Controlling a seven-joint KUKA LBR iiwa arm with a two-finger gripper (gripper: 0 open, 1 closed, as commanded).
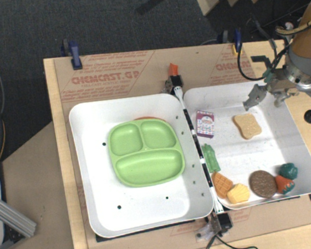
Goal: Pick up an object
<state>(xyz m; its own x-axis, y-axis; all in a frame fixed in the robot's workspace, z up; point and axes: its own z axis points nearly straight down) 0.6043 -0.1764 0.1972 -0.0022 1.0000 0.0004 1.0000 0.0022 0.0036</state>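
Note:
My gripper (266,98) hangs over the far edge of the right bin (296,133), open, with nothing between its fingers. A tan bread slice (247,126) lies just below and left of it. Further left sits a purple packet (205,124), with a green packet (210,158) below it along the bin's left wall. Along the near wall lie a waffle piece (222,182), a yellow block (239,193), a brown round cookie (262,184) and a red and green toy (286,177).
The left bin (98,206) holds a green divided plate (146,152) with something red peeking out behind it. Black cables (253,54) loop behind the right bin near the arm's wrist (304,59).

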